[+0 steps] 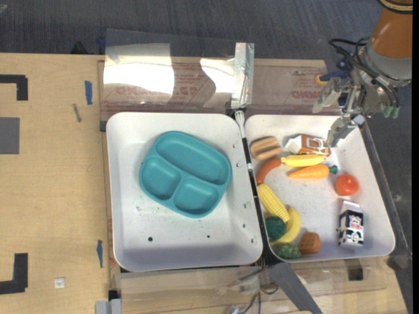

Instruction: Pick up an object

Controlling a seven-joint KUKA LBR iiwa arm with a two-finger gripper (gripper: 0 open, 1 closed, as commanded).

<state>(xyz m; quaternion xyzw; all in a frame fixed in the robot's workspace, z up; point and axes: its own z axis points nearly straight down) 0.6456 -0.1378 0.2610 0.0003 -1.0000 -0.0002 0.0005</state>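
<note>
White plastic, two shallow bins side by side on a tan bench (46,195).

Camera view, left bin (124,241): one teal divided plate (186,173), lying flat near the middle; nothing else in it.

Camera view, right bin (376,195): toy foods, loosely heaped toward the divider.
- Hot dog bun (264,147), upper left, beside the divider.
- Small carton (308,144) with orange print, near the back wall; the label is too small to read.
- Yellow stick (302,160) resting just above an orange carrot (310,171); the two touch or nearly touch.
- Corn cob (272,200), with a banana (294,224) and a green piece (275,228) crowded below it.
- Brown round item (309,242), front edge.
- Red-orange tomato (347,185), standing apart on the right.
- Black-and-white milk carton (351,228), upright, front right, also apart.

Claw (340,131): hangs over the bin's back right area, just beside the small carton, grey arm with orange band (393,31) above. Whether the claw is apart or together I cannot tell; nothing is seen held in it.

Step in hand, as judged: lining up over a target before descending. The tomato and milk carton look the easiest picks, having bare floor around them. The carton, stick and carrot near the claw sit tightly together, so a descent there risks pinching two things or skidding off; the back wall also crowds that spot. Centre on a single item, fingers across its narrow side.
</note>
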